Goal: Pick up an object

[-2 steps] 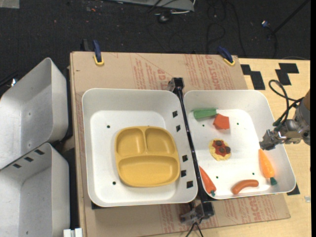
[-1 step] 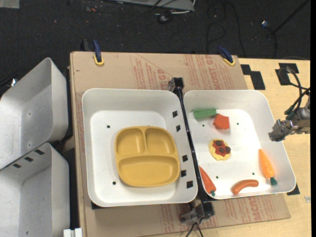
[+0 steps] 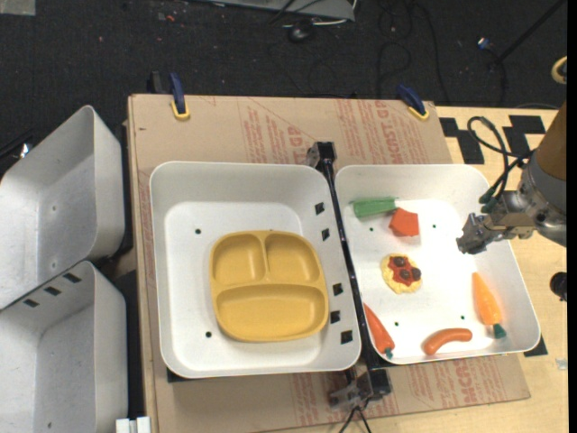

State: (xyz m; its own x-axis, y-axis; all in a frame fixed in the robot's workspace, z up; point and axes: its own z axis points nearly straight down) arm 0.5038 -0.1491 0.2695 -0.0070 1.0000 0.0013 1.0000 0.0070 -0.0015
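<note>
The right bin (image 3: 469,183) holds several toy foods: a green piece (image 3: 373,207) at the back left, a red-orange chunk (image 3: 405,223) beside it, a small round pizza (image 3: 402,273) in the middle, a carrot (image 3: 488,301) at the right, a sausage (image 3: 446,339) near the front and a red-orange pepper (image 3: 378,329) at the front left. My gripper (image 3: 472,237) hangs over the right side of this bin, behind the carrot and right of the pizza. Nothing shows between its fingers.
The left bin (image 3: 171,242) holds a yellow divided plate (image 3: 268,285). A black divider (image 3: 338,251) runs between the two bins. Two white tubs (image 3: 54,215) stand off the bench at the left. Cables lie at the back right.
</note>
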